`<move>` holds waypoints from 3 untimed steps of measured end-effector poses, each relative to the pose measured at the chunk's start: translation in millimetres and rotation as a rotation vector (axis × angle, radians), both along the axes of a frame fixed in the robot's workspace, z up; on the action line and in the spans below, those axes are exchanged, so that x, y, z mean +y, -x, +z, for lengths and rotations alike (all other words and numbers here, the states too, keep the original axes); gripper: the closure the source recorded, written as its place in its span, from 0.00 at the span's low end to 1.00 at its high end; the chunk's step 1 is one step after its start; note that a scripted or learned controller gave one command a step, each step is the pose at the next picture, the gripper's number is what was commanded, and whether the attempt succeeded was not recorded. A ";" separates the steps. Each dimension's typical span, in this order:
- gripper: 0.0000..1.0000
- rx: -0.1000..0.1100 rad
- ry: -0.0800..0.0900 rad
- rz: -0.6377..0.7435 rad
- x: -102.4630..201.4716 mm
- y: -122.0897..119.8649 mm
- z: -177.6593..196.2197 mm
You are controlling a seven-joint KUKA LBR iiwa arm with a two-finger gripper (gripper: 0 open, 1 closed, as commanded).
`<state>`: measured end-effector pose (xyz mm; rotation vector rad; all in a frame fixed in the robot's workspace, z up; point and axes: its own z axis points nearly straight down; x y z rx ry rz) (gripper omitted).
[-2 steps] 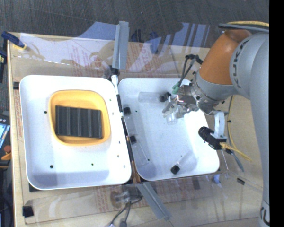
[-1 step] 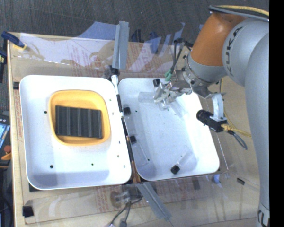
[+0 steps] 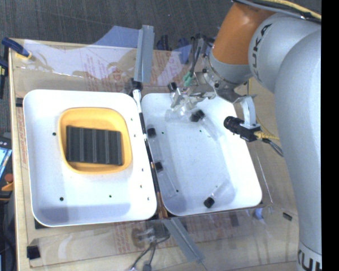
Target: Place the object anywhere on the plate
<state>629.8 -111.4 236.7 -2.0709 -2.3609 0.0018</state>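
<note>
Nearest the lens, filling the right side: the grey arm (image 3: 294, 95), bulky and rounded, with its orange band (image 3: 240, 33) high up, reaching in toward the far end of the right-hand bin. Beneath everything, the wooden counter (image 3: 73, 66), pale, covered in part with clear sheeting. On it, side by side and touching along their inner edges, the left bin (image 3: 39, 151) and the right bin (image 3: 186, 162), both white and shallow.

Inside the left bin, toward its far half: a yellow plate (image 3: 93, 117) with rounded corners. On that plate, slightly toward its near side and within the raised yellow rim: the dark ridged object (image 3: 95, 144), rectangular, lying flat, ribs running away from the viewer.

Over the far left corner of the right bin, hanging low from the wrist: the pincer (image 3: 181, 99), pale and partly see-through against the white. Open or closed: impossible to tell at this blur. Nothing discernible in its grip.

Just right of the pincer, fixed to the wrist: a black cylindrical fitting (image 3: 237, 126) with a cable. On the right bin's floor: a small black piece (image 3: 197, 116) near the pincer, and another small black piece (image 3: 209, 201) close to the near wall. At the counter's far left corner: a blue clamp (image 3: 17, 47).
</note>
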 end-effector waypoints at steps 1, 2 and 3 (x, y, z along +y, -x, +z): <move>1.00 0.002 -0.001 0.205 63.8 -9.9 -6.6; 0.00 0.002 -0.001 0.205 63.6 -9.9 -6.5; 0.00 0.002 -0.001 0.504 91.5 -26.6 -45.2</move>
